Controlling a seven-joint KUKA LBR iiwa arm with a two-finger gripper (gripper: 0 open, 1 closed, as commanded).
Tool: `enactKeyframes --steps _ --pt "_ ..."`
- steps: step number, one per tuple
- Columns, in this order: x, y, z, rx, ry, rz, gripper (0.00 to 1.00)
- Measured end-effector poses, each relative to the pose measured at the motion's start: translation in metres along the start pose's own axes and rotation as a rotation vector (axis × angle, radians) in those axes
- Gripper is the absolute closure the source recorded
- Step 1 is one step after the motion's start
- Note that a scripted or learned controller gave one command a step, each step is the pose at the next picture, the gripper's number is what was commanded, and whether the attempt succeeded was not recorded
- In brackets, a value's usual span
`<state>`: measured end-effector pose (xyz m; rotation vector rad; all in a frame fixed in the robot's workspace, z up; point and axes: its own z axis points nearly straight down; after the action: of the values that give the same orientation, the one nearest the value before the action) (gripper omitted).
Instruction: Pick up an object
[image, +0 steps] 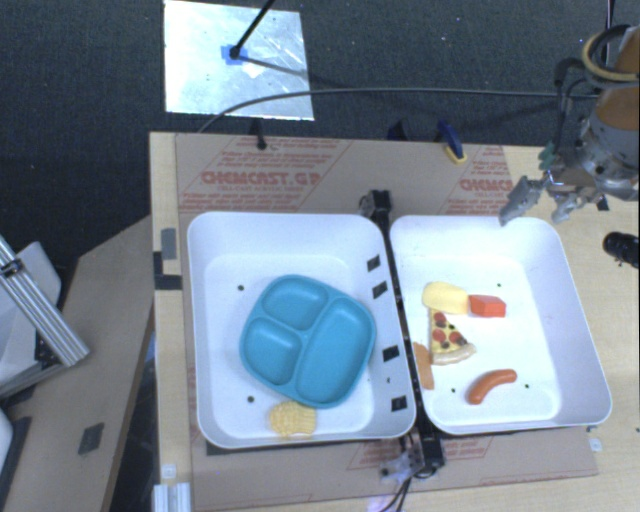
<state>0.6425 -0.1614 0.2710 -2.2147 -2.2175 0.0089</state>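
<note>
Nothing is picked up yet. The pincer (540, 198) hangs open and empty at two o'clock. Next it must drop over the sausage (491, 385).

Dark carpeted floor (80, 90), foil sheet (238, 60) on it; wooden bench (120, 300) topped with printed cardboard (290, 170).

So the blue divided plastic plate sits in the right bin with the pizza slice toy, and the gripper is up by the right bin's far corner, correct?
Not quite. The camera view shows the blue divided plastic plate in the left white bin; the pizza slice toy lies in the right white bin. The gripper is indeed by the right bin's far corner.
</note>
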Motion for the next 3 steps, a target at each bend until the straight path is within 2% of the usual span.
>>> enactKeyframes --steps 1,3 --pt "0.000 0.002 -0.007 -0.011 -0.002 -0.002 0.00" --pt "-0.005 0.007 0.115 -0.008 -0.002 -0.001 0.00"
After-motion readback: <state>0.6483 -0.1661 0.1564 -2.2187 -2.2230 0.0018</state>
